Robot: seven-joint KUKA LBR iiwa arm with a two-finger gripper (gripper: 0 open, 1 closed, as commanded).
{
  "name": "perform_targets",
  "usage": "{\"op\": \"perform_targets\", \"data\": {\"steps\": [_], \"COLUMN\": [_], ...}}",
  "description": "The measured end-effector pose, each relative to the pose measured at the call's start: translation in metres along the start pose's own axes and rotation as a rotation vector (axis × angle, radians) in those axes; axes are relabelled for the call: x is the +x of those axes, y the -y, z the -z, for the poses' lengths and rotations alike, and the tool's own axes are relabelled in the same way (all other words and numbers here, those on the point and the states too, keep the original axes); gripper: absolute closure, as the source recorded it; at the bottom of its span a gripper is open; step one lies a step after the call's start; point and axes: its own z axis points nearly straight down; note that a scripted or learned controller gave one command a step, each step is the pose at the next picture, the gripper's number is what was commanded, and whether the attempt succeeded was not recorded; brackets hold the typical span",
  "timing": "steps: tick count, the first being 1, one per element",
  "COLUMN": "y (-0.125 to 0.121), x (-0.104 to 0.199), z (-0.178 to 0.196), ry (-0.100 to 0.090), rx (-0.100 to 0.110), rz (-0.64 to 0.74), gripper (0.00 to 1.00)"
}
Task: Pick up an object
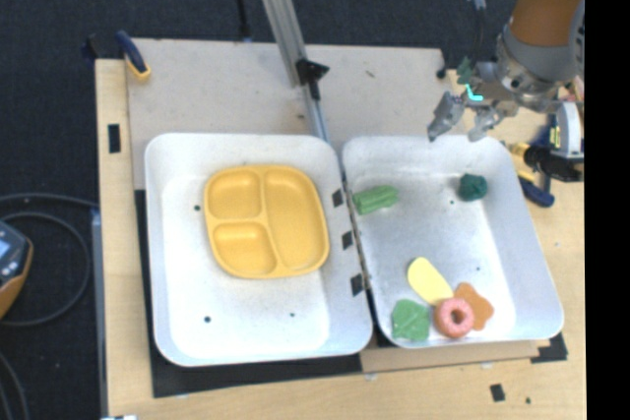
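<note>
My gripper [463, 122] hangs above the far edge of the right bin [512, 241], open, with nothing between its fingers. Just in front of it and slightly right lies a dark green lump [473, 187]. A light green piece [375, 201] sits near the bin's left wall. At the near side lie a yellow piece [429, 279], a green leafy piece [411, 321], a pink ring donut [455, 318] and an orange piece [477, 303], packed close together.
The left bin [177, 310] holds a yellow divided tray [266, 220]. A slanted metal pole [281, 10] rises behind the bins, its foot near the divider. Blue-and-yellow clamps sit at the bench's far left corner [133, 54] and right edge [536, 174].
</note>
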Motion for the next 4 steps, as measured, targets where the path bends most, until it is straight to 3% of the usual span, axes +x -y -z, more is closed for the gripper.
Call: {"op": "perform_targets", "data": {"steps": [1,3,4], "y": [-0.001,0.001,-0.001], "x": [0.0,-0.005,-0.012], "z": [0.001,-0.082,-0.142], "ry": [0.0,0.002,0.002], "rx": [-0.003,0.002,0.001], "rz": [0.0,-0.001,-0.001], "gripper": [0.0,0.0,0.0]}}
